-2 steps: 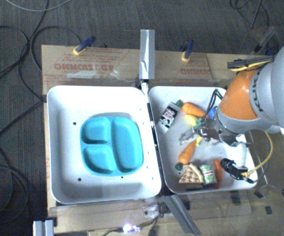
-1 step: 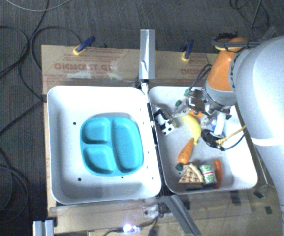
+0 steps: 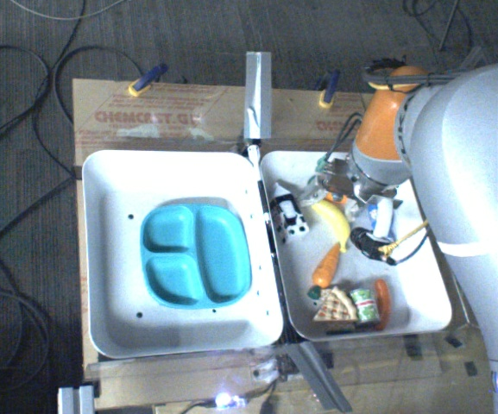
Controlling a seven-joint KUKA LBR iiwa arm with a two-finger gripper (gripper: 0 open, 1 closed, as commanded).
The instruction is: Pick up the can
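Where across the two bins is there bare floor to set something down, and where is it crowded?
Free: the left bin floor around the blue tray, widest along its front. Crowded: the right bin, where banana, carrot, sandwich and can cluster.

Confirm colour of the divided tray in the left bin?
Light blue, plain; the divided tray shows best in the camera view.

One fixed camera looks down aslant on both bins.
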